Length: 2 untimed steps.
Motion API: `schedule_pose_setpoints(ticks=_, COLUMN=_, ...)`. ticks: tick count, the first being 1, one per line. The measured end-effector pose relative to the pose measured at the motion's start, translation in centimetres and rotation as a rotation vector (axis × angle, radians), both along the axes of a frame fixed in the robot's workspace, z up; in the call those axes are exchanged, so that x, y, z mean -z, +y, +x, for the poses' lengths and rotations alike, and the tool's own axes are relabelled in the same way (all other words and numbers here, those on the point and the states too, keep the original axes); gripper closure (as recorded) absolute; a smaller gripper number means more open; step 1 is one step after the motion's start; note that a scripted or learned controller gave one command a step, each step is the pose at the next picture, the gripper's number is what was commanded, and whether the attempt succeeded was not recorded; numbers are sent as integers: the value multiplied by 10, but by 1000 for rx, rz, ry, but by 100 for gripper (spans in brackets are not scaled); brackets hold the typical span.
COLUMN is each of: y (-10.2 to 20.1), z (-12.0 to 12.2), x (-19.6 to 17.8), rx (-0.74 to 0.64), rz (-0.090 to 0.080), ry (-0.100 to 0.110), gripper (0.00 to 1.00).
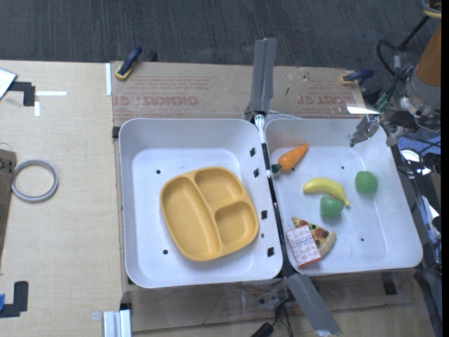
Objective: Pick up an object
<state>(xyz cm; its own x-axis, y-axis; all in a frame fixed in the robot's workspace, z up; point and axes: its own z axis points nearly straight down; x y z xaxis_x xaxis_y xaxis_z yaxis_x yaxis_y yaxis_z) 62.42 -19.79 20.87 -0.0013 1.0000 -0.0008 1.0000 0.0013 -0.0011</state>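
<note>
The right bin (393, 258) holds several toys. An orange carrot (292, 157) lies at its back left. A yellow banana (325, 187) is in the middle, touching a green piece (331, 206) just in front of it. A green ball (365, 182) sits to the right. A pizza slice (324, 239) with a red and white packet (303, 246) rests at the front left. My gripper (363, 130) hangs over the bin's back right corner, apart from every toy, nothing seen in it.
A yellow divided plate (209, 213) lies in the left bin (140, 188). A tape roll (33, 180) sits on the bench at far left. Blue clamps (128, 62) hold cardboard behind the bins. Cables (421, 181) run along the right bin's edge.
</note>
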Motion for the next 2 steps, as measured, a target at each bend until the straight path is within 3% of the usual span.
schedule_pose_setpoints(ticks=1, y=53, z=-28, x=107, rx=-237, rz=-3, ry=-22, gripper=0)
schedule_pose_setpoints(ticks=2, y=34, z=-82, x=117, rx=-290, rz=1, ry=-1, gripper=0)
